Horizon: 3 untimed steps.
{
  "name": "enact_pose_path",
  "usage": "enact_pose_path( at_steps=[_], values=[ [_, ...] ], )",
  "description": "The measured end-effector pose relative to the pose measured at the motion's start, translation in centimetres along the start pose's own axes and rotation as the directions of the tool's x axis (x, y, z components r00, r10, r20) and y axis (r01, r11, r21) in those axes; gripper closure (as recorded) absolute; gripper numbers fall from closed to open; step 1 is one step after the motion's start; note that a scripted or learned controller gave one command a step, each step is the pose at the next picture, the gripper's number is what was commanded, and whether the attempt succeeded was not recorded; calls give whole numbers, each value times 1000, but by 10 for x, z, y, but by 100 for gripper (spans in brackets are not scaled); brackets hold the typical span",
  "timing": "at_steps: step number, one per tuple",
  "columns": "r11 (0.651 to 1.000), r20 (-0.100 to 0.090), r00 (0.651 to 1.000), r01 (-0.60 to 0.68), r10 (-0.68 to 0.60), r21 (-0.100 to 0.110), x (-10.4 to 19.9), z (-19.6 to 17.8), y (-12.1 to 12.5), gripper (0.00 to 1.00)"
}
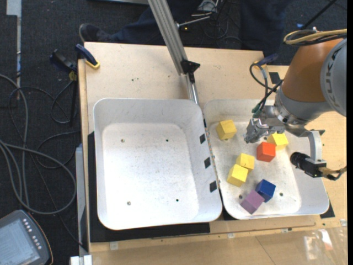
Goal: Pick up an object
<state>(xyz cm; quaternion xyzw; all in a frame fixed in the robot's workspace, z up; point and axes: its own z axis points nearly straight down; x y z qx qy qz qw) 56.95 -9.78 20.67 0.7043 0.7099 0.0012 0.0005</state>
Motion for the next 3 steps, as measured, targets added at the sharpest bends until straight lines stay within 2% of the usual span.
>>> enact_pose_path(
  at_steps=[1, 3],
  values=[
    [1000, -1, 1000, 0, 0, -1, 53, -16, 12, 100],
    [1000, -1, 1000, 0, 0, 1, 165, -8, 39, 100]
  ],
)
